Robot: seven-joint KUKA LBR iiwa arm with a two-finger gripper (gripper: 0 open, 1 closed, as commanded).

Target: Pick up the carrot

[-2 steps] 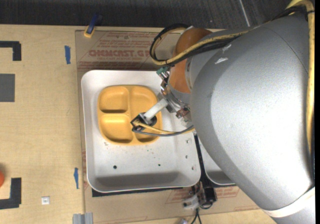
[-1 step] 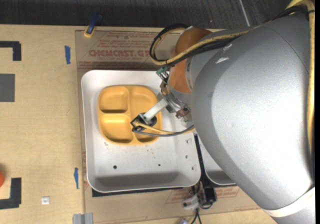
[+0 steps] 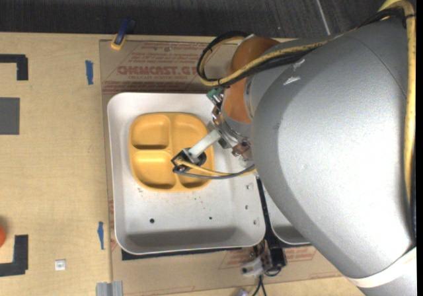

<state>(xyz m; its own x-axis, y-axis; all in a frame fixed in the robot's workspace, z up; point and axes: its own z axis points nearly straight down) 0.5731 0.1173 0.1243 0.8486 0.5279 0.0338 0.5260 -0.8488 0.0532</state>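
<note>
Viewing my gripper [image 3: 180, 164] over the yellow tray [image 3: 155, 146] in the white bin [image 3: 125, 209]; I cannot tell its finger state.

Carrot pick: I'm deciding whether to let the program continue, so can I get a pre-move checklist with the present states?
1. Carrot located in the left bin: cannot tell, no carrot is plainly recognisable.
2. Gripper positioned inside the left bin: ok, its tip is over the yellow divided plate.
3. Carrot between the fingers: not ok, none visible there.
4. Finger state: cannot tell.
5. View of the right bin: not ok, the arm covers most of it.
</note>
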